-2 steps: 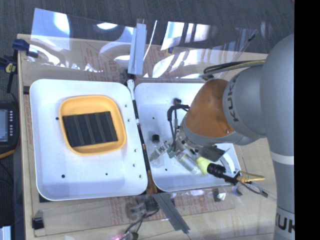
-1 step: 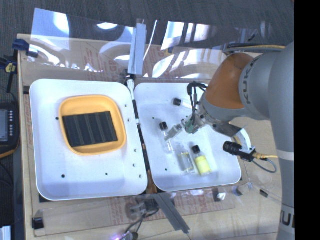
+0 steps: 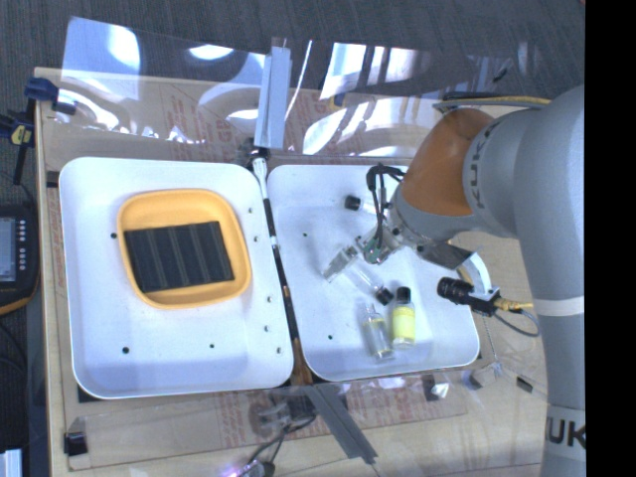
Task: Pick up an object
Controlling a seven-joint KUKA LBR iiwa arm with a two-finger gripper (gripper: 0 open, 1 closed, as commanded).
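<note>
In the camera view the arm (image 3: pixel 517 177) reaches over the right bin (image 3: pixel 308 217) with its wrist bent down, and the gripper (image 3: pixel 376 249) sits low near that bin's middle, its tip close over or perhaps touching a clear bottle (image 3: pixel 342 261) lying tilted just to its left. Whether anything is held, or how wide the pincer stands, I cannot tell: the wrist covers most of it and the glassy things under it blur together. As I judge it, the pick is not done; nothing is lifted off the bin floor, and the closing and raising are yet to come. Below the gripper lie a yellow bottle (image 3: pixel 403 321) with a black cap and, touching its left side, a clear vial (image 3: pixel 376 332); another small clear piece (image 3: pixel 370 284) lies between them and the gripper. A black cap (image 3: pixel 352 203) rests above the gripper, apart from the rest. The clutter around the gripper is tight, so a neighbour could be nudged or caught along with the target. Left of the right bin, the left bin (image 3: pixel 89 316) holds a yellow tray (image 3: pixel 179 207) with a dark ribbed insert (image 3: pixel 181 256), well away from the gripper.
</note>
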